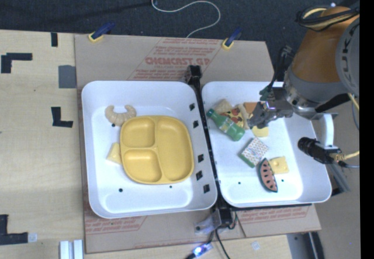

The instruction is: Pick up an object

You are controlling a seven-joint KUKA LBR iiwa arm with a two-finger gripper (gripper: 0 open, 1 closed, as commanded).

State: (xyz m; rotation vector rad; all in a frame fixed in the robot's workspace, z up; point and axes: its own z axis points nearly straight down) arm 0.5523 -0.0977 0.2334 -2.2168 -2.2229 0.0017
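Note:
My gripper (260, 117) hangs low over the back of the right bin (304, 193), right above a small heap of toy food. That heap holds a green bottle (227, 125), a pizza-like piece (236, 113) and a yellow bit (261, 131) under the fingertips. Nearer the front lie a speckled green-edged block (254, 151), a watermelon slice (267, 175) and a yellow cheese piece (280, 165). I cannot make out anything held between the fingers.
The left bin (96, 193) holds a yellow divided plate (156, 149), a tan croissant-like piece (120, 114) and a pale yellow wedge (113, 152). A black divider (201, 129) runs between the bins. The arm's body (321, 71) fills the right side.

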